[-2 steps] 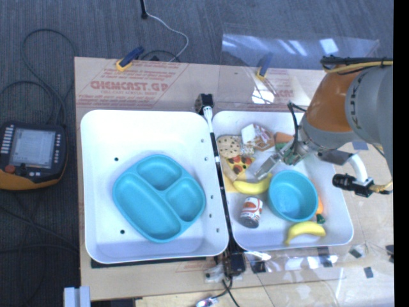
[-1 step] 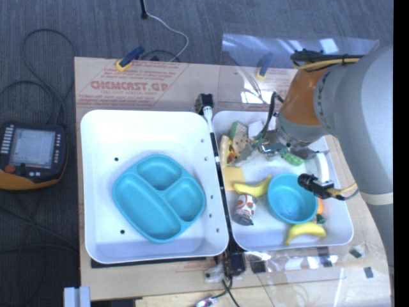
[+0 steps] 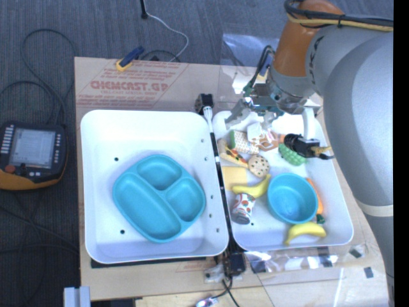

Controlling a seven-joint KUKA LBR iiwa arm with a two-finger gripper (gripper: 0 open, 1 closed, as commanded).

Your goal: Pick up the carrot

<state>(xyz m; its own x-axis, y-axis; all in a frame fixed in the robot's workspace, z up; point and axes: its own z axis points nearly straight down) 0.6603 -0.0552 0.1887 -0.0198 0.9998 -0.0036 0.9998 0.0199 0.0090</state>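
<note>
Camera view shows you the gripper (image 3: 261, 110) hovering over the far end of the right bin (image 3: 339, 226), fingers spread and empty. The carrot (image 3: 316, 196) lies against the blue bowl's (image 3: 291, 198) right side, untouched; the pick remains undone.

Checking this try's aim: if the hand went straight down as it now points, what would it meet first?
Probably the small white and orange toy under the hand, not the carrot beside the blue bowl; depth is unclear.

cam: 1, fixed overhead | slanted down | mid-range | both bins (image 3: 89, 171) in frame | arm (image 3: 358, 62) enters R
</note>
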